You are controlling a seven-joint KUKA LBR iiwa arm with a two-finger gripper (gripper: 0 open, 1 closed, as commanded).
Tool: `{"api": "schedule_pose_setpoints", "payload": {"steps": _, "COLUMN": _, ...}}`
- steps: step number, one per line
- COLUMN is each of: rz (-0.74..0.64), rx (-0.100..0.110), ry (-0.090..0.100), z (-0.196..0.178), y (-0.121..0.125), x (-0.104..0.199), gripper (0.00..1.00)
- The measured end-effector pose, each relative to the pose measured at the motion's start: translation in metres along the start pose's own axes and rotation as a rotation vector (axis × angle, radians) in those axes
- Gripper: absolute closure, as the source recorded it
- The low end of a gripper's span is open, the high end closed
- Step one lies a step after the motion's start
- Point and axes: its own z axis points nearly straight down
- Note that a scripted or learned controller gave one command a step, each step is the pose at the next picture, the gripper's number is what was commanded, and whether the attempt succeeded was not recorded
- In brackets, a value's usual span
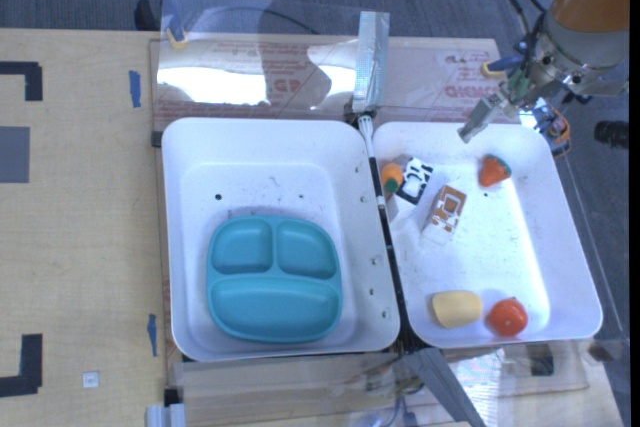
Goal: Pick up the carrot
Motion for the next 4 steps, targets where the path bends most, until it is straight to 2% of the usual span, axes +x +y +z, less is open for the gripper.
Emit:
{"api": "schedule_pose_setpoints", "payload": {"steps": 1, "rz": 0.144, "rx": 0.014, "ry": 0.009, "z": 0.111, "y": 0.012, "x": 0.002, "gripper": 0.0}}
{"api": "schedule_pose_setpoints", "payload": {"steps": 2, "rz": 0.011, "rx": 0.0, "ry": 0.0, "z": 0.085, "y": 0.0, "x": -0.015, "gripper": 0.0}}
{"api": "schedule_pose_setpoints", "payload": {"steps": 3, "rz": 0.107, "rx": 0.007, "ry": 0.007, "z": 0.164, "y": -0.003, "x": -0.032, "gripper": 0.0}}
{"api": "schedule_pose_setpoints", "payload": {"steps": 4, "rz": 0.123, "rx": 0.009, "ry": 0.001, "z": 0.166, "y": 0.005, "x": -0.014, "gripper": 0.0}}
